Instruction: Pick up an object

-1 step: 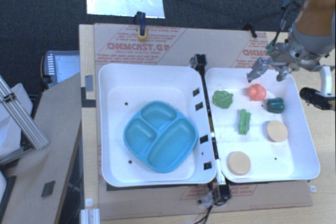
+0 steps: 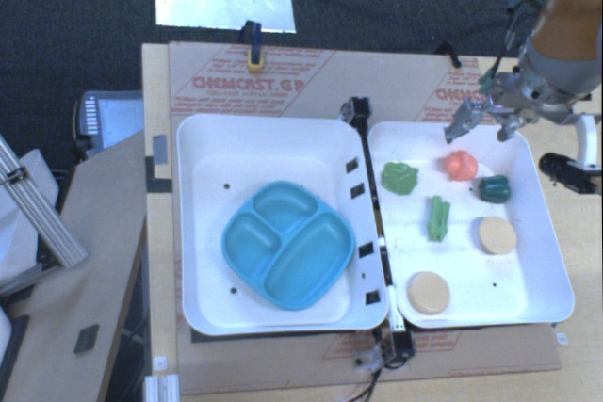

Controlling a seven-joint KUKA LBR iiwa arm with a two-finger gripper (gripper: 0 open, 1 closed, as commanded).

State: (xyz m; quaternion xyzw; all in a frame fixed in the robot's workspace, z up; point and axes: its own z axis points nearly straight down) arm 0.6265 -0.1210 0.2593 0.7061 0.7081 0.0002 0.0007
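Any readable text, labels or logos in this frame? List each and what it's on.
"CHEMCAST GP", red print on the brown sheet behind the left bin.
The same red print repeats by the right bin near the claw, cut off and blurred, unreadable.
Nothing else legible.

A robotics lab — a cardboard-topped bench (image 2: pixel 283 80) with clamped white bins (image 2: pixel 203 146), cables, dark carpet.

Two white bins (image 2: pixel 283 132): a sky-blue divided plate (image 2: pixel 287 243) lies in one; the other holds a light-green piece (image 2: pixel 399 178), a salmon-pink one (image 2: pixel 461 165), a dark-green one (image 2: pixel 494 189), a green stick (image 2: pixel 438 218), and two tan discs (image 2: pixel 497 235) at 5 o'clock.
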